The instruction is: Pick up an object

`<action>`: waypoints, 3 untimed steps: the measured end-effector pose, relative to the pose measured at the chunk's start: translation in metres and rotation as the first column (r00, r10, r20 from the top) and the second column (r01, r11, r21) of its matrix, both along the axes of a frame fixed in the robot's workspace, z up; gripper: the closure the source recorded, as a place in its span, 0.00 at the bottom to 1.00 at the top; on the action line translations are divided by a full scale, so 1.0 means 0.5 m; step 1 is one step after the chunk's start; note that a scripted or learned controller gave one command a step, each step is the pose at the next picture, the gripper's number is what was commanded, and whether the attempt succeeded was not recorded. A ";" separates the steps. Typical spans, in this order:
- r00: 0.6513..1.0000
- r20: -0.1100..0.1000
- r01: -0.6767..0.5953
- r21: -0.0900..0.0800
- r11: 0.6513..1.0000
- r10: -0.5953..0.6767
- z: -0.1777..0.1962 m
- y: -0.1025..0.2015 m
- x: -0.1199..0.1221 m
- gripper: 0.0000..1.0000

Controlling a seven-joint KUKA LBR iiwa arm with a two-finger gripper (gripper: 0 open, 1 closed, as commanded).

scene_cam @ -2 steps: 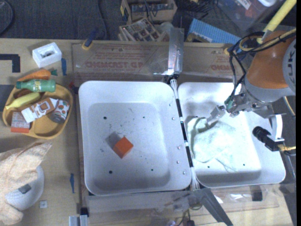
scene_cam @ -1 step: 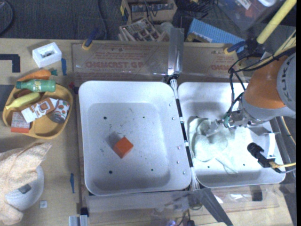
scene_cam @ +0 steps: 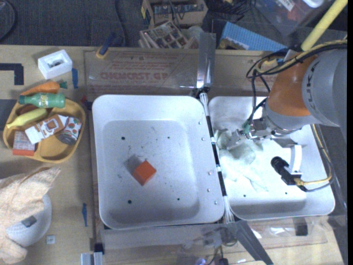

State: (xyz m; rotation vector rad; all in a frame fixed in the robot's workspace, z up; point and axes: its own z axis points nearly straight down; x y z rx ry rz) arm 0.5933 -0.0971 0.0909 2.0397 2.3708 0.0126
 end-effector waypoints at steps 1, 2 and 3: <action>1.000 0.006 0.003 0.001 1.000 -0.003 0.022 -0.002 0.002 1.00; 0.997 -0.014 0.081 0.001 0.997 -0.081 0.331 0.035 0.139 1.00; 0.997 -0.014 0.080 0.002 0.997 -0.080 0.331 0.036 0.139 0.00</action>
